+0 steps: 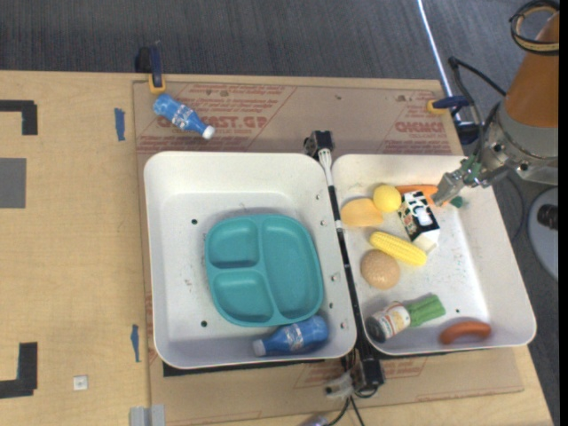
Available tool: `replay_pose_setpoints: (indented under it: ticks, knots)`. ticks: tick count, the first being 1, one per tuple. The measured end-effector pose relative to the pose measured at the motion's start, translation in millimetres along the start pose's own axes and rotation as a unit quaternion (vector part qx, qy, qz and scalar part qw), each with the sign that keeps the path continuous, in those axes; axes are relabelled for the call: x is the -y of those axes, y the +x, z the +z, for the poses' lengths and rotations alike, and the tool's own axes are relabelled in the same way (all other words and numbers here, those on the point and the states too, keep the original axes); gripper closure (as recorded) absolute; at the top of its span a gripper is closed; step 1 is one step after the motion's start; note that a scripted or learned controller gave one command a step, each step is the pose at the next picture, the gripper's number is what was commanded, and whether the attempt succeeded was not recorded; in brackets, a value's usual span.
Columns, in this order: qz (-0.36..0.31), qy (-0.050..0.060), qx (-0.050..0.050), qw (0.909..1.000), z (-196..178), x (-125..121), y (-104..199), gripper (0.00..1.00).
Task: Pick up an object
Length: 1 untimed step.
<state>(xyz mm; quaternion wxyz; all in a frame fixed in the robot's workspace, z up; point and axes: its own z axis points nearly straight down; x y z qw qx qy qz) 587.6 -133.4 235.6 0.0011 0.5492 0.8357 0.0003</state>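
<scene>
The right bin (508,269) holds several toy items. They include a yellow lemon (386,199), an orange-yellow fruit (359,212), a black-and-white carton (419,217), a corn cob (398,248), a tan round piece (381,269), a green bottle (406,316) and a red sausage (464,331). An orange carrot (414,189) lies by the far wall. My gripper (450,189) hangs over the bin's far right corner, just right of the carrot and the carton. Nothing is visibly held in it.
The left bin (169,238) contains a teal divided plate (264,269) and a blue bottle (293,337) at its near wall. Another blue bottle (182,116) lies on the board behind the bins. Clamps (318,142) sit at the bins' junction.
</scene>
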Motion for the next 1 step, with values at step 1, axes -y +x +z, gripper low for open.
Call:
replay_pose_setpoints:
  ticks: [1]
  knots:
    - [0.031,0.001,-0.001,0.9995,10.4,12.5,67.6,1.0]
